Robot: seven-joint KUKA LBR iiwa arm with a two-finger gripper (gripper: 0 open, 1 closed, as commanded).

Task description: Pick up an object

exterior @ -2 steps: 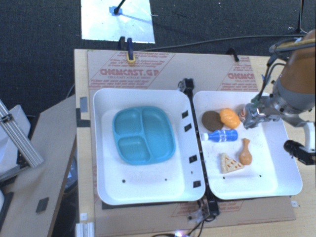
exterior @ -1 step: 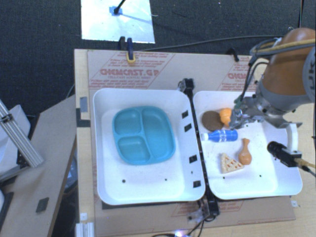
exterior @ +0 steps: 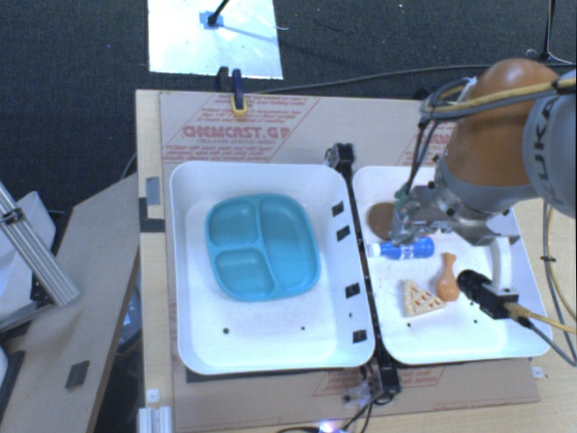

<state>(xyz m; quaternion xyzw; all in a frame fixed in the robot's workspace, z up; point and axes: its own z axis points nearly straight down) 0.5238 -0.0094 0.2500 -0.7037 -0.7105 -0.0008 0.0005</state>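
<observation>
My gripper hangs low over the right bin, its tip right at the top edge of a blue bottle-like object that lies on its side with a white cap pointing left. Whether it touches the blue object I cannot tell. A brown round disc lies just left of the gripper, partly hidden by it. A tan triangular waffle piece and an orange-tan drumstick shape lie toward the bin's front.
The left bin holds a blue divided plate. A black-clipped divider runs between the bins. The arm's grey and orange bulk covers the right bin's back right.
</observation>
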